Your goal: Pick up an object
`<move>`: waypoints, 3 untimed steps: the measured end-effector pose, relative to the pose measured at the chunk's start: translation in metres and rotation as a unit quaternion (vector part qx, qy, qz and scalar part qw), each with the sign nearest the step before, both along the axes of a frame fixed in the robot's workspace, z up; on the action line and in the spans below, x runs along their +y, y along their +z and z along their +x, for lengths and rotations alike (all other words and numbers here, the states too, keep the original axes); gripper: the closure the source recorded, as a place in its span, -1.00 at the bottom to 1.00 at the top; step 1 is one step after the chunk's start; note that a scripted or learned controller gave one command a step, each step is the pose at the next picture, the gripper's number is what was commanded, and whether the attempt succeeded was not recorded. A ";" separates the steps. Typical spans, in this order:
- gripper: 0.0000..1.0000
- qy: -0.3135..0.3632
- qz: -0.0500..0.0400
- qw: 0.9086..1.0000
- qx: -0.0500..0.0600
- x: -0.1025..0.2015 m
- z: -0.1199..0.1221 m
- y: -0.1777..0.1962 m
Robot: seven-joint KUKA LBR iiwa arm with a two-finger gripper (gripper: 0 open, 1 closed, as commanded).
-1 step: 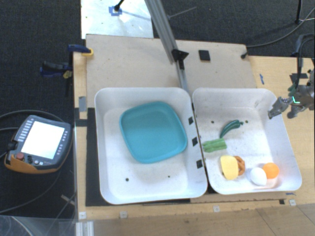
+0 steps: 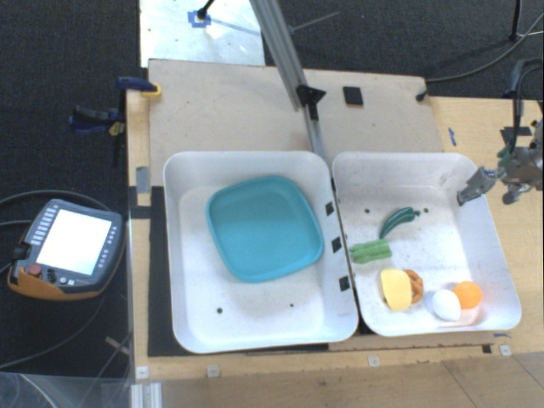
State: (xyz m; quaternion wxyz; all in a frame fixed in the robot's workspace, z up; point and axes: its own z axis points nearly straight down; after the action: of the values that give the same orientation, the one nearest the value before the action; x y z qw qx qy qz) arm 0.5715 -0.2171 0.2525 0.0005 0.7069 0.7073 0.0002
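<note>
The jaws [image 2: 481,185] are seen at the right bin's [image 2: 425,170] upper right rim; their state cannot be told. The green pepper [image 2: 398,221] lies well apart, to their lower left.

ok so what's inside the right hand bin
The right bin holds a dark green pepper, a light green piece, a yellow item overlapping a brownish thing, a white egg and an orange ball. What the yellow item covers stays hidden.
</note>
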 end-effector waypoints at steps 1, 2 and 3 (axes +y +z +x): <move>-1.00 0.000 0.001 1.000 0.002 0.000 -0.005 -0.061; -1.00 0.000 0.001 1.000 0.002 0.004 -0.010 -0.104; -1.00 0.000 0.001 1.000 0.002 0.005 -0.011 -0.157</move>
State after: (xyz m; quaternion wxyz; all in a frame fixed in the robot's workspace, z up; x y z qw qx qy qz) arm 0.5609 -0.2124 0.0960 -0.0015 0.7070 0.7072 -0.0009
